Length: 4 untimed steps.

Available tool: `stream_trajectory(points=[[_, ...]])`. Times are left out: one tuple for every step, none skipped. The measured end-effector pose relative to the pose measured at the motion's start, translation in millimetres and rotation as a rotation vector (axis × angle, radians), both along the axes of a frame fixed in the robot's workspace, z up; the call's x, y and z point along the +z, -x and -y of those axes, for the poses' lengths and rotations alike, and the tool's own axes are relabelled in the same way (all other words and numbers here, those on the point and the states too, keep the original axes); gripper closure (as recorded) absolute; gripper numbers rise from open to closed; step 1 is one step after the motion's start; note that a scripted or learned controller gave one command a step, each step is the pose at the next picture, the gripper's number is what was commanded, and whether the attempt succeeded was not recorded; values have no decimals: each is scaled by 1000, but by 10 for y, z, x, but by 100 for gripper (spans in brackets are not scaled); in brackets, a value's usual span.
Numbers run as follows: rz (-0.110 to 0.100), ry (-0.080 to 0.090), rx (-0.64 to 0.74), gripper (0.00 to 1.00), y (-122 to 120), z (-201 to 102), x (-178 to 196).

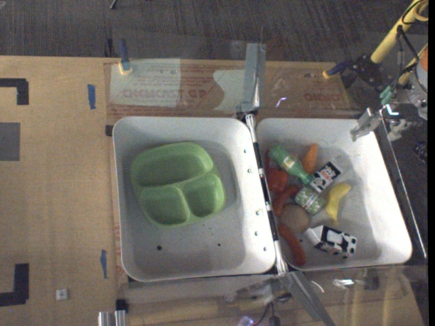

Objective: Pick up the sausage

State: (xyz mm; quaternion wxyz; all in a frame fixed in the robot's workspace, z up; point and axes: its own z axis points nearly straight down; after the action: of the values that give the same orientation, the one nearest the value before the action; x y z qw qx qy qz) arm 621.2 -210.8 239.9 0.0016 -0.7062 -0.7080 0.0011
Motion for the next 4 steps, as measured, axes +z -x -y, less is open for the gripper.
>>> stream_trajectory(points=[[20, 4, -121, 0, 403, -506, -1248], [24, 5, -108, 0, -408, -808, -1468], [23, 7, -104, 100, -417, -817, -1385], [2, 2, -157, 100, -468, -1402, -130]])
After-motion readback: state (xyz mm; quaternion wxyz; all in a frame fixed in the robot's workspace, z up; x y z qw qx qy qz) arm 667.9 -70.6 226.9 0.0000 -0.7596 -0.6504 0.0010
